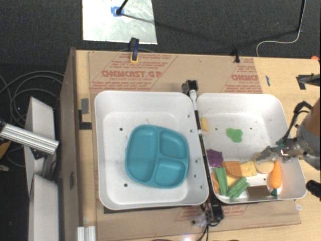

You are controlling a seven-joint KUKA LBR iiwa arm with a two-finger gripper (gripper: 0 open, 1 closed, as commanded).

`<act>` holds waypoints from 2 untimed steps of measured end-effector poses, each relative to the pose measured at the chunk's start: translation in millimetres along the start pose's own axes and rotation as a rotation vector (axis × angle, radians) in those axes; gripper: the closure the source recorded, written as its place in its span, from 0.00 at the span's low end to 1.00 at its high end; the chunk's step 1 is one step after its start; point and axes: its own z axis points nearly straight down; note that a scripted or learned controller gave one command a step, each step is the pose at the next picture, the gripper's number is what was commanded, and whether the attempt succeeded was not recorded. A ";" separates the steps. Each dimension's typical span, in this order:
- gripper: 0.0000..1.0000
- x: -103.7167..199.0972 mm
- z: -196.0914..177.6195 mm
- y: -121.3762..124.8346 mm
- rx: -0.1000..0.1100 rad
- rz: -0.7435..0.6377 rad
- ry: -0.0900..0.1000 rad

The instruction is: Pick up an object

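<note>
The left bin [108,134] sits on the bench's cardboard sheet [150,69], its white floor bearing a teal divided plate [157,155] that lies flat, roughly central, clear of all four walls; the plate has one long compartment on its left side and two smaller ones on its right. Just right of it, the two bins' rims touch along a dark seam; a small tan piece [204,124] lies against the right bin's left wall, near the top of that seam.

The right bin [241,104] holds its things crowded toward the near edge; a green leafy piece [234,134] lies alone on the bare floor, apart from the rest. Below it, from the left: a purple piece [214,157] near the seam; green pods [231,186] lying slantwise along the near wall; an orange cracker-like square [231,168] touching a yellow piece [248,169]; a pale round piece [263,166] beside them; an orange carrot [275,174] standing nearly upright in the view, just right of the pale piece.

The gripper [273,153] reaches in over the bin's right wall, its tip low above the pale piece and the carrot's top; whether it touches either I cannot tell, and nothing is visibly gripped.
</note>
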 end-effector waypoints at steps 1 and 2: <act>0.00 0.3 -49.9 1.9 -0.008 -0.005 -0.002; 0.00 0.7 -8.3 0.1 0.000 -0.001 0.000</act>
